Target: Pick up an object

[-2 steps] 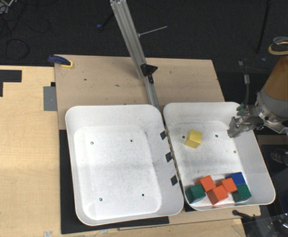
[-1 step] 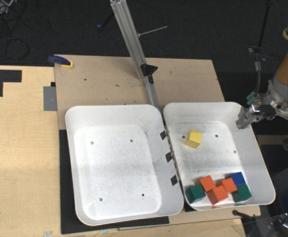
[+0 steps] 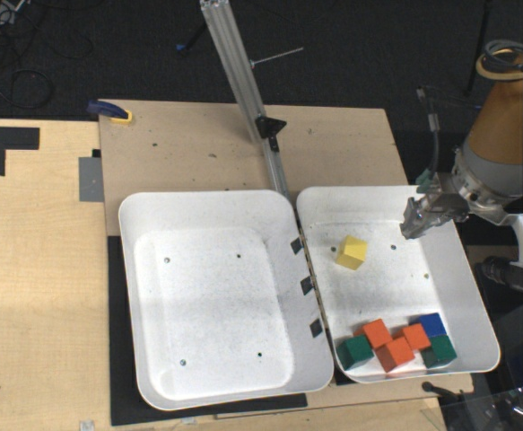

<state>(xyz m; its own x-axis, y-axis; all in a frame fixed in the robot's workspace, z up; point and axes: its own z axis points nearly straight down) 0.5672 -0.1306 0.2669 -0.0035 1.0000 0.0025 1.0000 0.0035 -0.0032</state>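
Yellow block tilted, corner toward gripper

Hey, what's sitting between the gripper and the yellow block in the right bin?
Nothing: in the camera view, only bare white bin floor lies between the gripper and the yellow block.

Bright overhead light; dim, soft bkgd

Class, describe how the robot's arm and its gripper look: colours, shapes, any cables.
The arm is a rounded grey body with a broad orange band above the wrist. A thin dark cable runs up beside it. The gripper is a small grey and dark metal assembly, too blurred for finer detail.
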